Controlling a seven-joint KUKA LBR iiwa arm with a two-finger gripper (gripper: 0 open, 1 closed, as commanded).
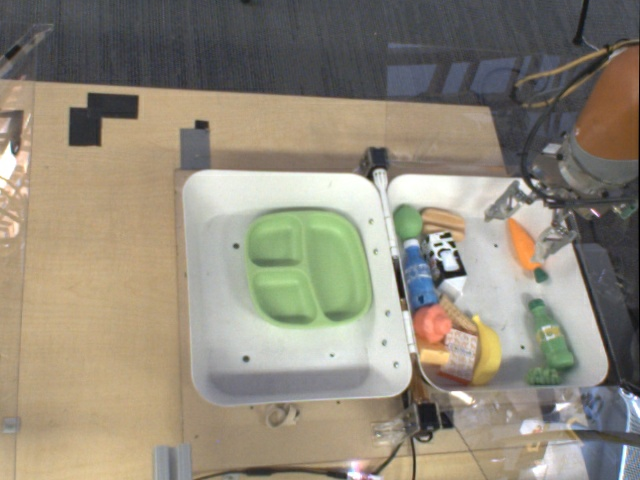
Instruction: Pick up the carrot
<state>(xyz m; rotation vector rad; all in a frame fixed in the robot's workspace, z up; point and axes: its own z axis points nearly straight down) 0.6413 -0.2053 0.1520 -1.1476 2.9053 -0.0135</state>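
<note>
Arm (605,133): grey with an orange band, reaching in from the right over the right bin's far right corner.
Claw (530,218): two metal fingers spread wide, one near the bin's back wall, the other at the right rim; released, grasping nothing.
Carrot (522,246): orange, lying on the floor of the right bin (585,303), tilted, green tip toward the near right; just below the gap between the spread fingers, not pinched by them.
Left bin (205,298): white, shallow, holding a green divided plate (305,268) at its middle.
Right bin, left side: a crowded row along the wall, with a green ball (407,220) at the back, a blue bottle (419,280) beside the divider, a black-and-white box (446,253) next to it.
Right bin, near corner: a pink ball (433,323), a banana (488,353) and a small printed carton (460,348) bunched together, touching.
Right bin, right side: a green bottle (550,335) lying near the front rim, well apart from the carrot.
Tabletop (100,298): pale wood, black marks at the far left corner, cables trailing at the near edge.
</note>
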